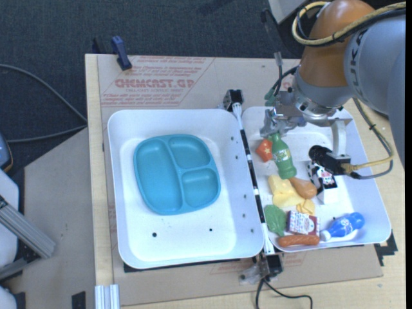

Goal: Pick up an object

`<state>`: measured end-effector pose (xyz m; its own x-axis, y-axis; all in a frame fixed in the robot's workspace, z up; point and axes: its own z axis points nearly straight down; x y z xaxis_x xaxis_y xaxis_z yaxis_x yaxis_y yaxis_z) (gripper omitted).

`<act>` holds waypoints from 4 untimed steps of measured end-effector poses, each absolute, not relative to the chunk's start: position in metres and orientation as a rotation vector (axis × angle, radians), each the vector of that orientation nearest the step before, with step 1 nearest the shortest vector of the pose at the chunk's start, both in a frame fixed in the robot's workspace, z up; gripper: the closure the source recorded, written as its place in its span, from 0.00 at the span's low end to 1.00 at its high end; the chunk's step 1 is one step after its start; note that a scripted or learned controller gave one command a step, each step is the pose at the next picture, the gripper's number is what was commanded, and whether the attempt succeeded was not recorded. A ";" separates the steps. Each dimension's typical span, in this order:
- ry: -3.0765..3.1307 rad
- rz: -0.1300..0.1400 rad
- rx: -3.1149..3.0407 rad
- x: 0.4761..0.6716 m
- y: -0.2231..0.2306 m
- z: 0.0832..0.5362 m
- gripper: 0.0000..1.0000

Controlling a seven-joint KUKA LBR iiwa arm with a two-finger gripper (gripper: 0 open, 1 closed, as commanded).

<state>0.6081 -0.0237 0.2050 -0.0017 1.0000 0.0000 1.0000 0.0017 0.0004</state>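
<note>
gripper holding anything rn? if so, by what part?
Cannot tell. The gripper sits right above the green bottle's cap end in the right bin, but no grasp is visible.

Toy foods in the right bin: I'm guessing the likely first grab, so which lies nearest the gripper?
The green bottle: its cap sits just below the gripper, with the red tomato beside it slightly farther.

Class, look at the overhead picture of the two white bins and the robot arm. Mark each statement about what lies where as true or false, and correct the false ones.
1. The blue divided plate lies in the left bin. True.
2. The green bottle lies on the blue divided plate. False: it lies in the right bin.
3. The end effector is above the right bin. True.
4. The blue and white bottle lies at the right bin's far end. False: it lies near the front edge.
</note>
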 end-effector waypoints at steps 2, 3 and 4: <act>2.221 -0.004 2.224 0.588 -0.087 0.184 1.00; 2.225 -0.001 2.222 0.569 -0.028 0.188 1.00; 2.221 0.000 2.218 0.579 0.034 0.185 1.00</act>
<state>0.5789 0.0342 0.1848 -0.0012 1.0000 -0.0020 1.0000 0.0012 0.0019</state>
